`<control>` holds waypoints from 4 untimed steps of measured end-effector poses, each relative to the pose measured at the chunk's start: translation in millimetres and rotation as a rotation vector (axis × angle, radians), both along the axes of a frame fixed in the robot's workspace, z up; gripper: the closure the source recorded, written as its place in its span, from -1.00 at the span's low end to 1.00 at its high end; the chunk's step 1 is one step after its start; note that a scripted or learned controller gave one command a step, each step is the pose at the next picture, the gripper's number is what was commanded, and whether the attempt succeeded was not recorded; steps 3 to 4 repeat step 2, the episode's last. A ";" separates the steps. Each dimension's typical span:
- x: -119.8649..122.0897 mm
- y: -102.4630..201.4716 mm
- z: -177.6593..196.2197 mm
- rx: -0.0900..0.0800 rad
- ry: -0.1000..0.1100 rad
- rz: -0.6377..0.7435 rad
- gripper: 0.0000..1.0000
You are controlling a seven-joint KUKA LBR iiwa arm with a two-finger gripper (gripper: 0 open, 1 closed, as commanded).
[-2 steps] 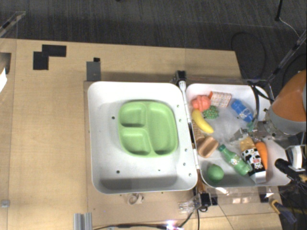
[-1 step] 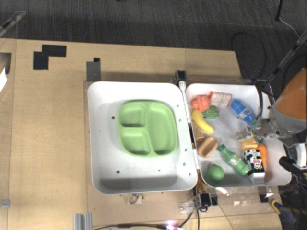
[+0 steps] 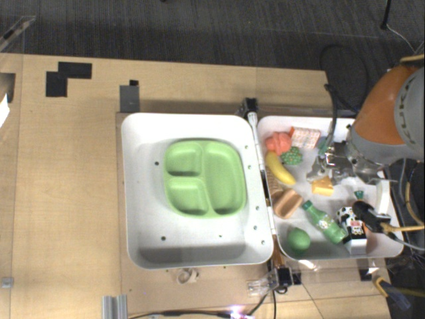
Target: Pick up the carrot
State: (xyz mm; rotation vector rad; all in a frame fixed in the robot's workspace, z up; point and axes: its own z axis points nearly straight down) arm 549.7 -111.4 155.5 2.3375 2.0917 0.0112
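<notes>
The right bin holds several toy foods. A small yellow-orange piece, which may be the carrot, lies near the bin's middle. My gripper hangs just above it, at its far edge, and its metal body hides part of the piece. An orange-red lumpy item sits at the bin's far left corner, well left of the gripper. I see nothing lifted off the bin floor.
Around the gripper lie a broccoli, a banana, a pink packet, a brown bun, a green bottle, a lime and a black-and-white toy. The left bin holds a green divided plate.
</notes>
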 end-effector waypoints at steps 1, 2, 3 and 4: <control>-57.1 106.1 28.8 0.003 0.007 -0.229 1.00; -61.1 156.0 28.9 0.003 0.005 -0.401 1.00; -61.1 156.0 28.9 0.003 0.005 -0.401 1.00; -61.1 156.0 28.9 0.003 0.005 -0.401 1.00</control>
